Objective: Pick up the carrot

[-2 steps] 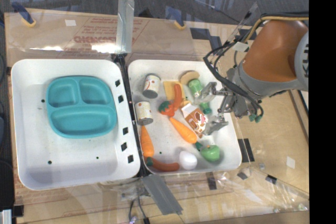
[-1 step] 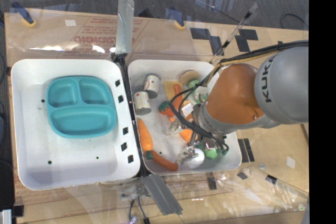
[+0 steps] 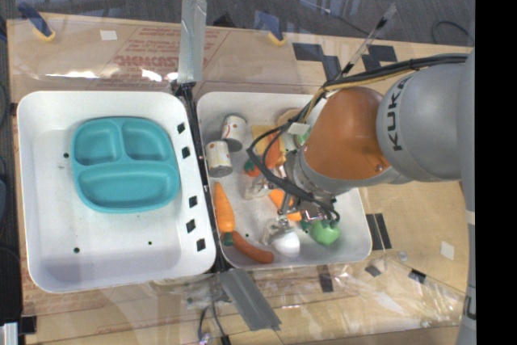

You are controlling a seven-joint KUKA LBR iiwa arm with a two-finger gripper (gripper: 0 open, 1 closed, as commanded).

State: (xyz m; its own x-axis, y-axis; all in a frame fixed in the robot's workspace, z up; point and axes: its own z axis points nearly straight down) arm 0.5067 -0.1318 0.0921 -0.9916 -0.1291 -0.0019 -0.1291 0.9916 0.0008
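The carrot [image 3: 223,208] is orange with a dark green stub at its near end. It lies lengthwise along the left wall of the right bin [image 3: 355,242]. My gripper [image 3: 300,213] hangs low over the middle of that bin, under the orange wrist band, about a hand's width to the right of the carrot and apart from it. It sits among small items, and the wrist hides much of it.
A teal divided plate [image 3: 125,161] lies in the left bin [image 3: 40,254]. The right bin also holds two small cans [image 3: 220,156], a reddish-brown sausage-shaped piece [image 3: 250,252], a white rounded object [image 3: 284,243], a green object [image 3: 325,233] and orange pieces [image 3: 275,154].
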